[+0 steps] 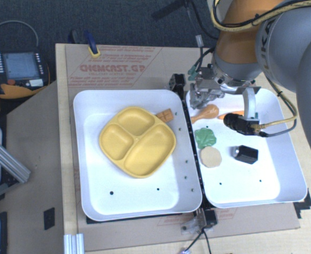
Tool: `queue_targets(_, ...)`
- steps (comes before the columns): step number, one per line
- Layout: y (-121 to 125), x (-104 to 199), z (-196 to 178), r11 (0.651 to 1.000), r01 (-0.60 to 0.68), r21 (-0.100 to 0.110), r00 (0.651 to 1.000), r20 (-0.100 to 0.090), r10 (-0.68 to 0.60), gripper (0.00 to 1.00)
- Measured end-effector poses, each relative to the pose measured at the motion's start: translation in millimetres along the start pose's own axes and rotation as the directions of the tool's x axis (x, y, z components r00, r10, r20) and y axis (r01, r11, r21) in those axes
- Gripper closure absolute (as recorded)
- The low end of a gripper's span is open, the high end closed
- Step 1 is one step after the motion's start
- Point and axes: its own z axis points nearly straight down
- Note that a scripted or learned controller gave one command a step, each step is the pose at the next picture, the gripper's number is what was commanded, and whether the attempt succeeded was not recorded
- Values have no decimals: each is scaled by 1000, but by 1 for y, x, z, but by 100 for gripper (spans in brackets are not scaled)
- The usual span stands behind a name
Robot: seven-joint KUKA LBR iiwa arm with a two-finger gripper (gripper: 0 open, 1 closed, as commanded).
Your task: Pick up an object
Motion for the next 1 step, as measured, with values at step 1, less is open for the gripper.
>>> queue_targets(1, 17, 56, 13, 1000, 0, 2, 1000, 0, 0, 100)
